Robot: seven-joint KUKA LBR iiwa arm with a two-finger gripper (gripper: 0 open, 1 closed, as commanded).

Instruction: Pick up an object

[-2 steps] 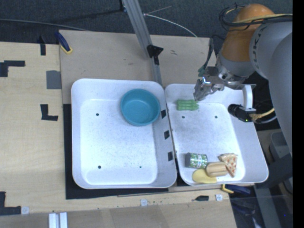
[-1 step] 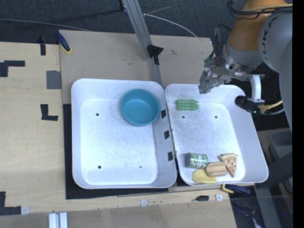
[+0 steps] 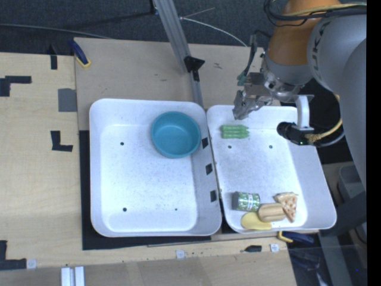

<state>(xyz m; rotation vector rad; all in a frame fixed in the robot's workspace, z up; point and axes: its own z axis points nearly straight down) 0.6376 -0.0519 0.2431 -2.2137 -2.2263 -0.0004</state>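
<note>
Wooden bench (image 3: 36, 177) under two white bins. My pincer (image 3: 243, 111) hangs over the right bin's (image 3: 262, 171) far edge, just above a green object (image 3: 235, 132); whether it's apart or together I cannot tell. A blue bowl (image 3: 175, 134) sits in the left bin (image 3: 119, 183).

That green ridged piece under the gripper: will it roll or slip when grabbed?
The green piece lies flat and looks ridged lengthwise, so it probably won't roll far. It seems small and likely light, so a nudge from the gripper could slide it across the smooth right bin.
</note>
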